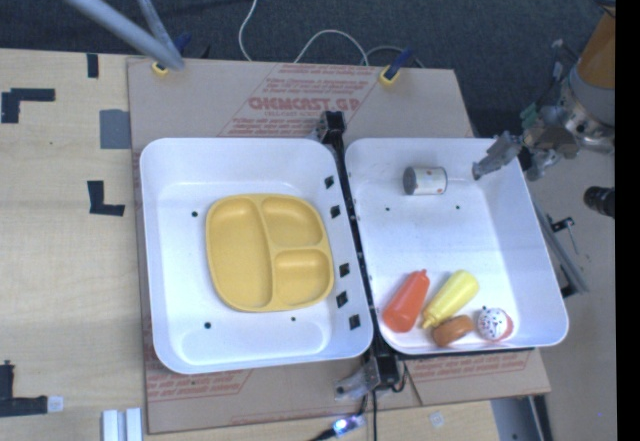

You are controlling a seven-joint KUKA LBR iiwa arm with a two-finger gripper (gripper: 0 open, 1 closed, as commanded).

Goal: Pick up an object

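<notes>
The right bin (pixel 520 229) holds a small grey and white cylinder (pixel 425 180) near its far edge. At its near edge lie a red bottle (pixel 407 300), a yellow bottle (pixel 450 296), a brown sausage-like piece (pixel 453 331) and a white ball with red spots (pixel 492 324). My gripper (pixel 515 159) hovers over the bin's far right corner, to the right of the cylinder and apart from it. Its fingers stand open with nothing between them.
A yellow divided plate (pixel 270 251) lies in the middle of the left bin (pixel 160 229). Both bins rest on a cardboard sheet (pixel 290 99). Black clips run along the wall between the bins (pixel 345 229). Cables hang at the far left.
</notes>
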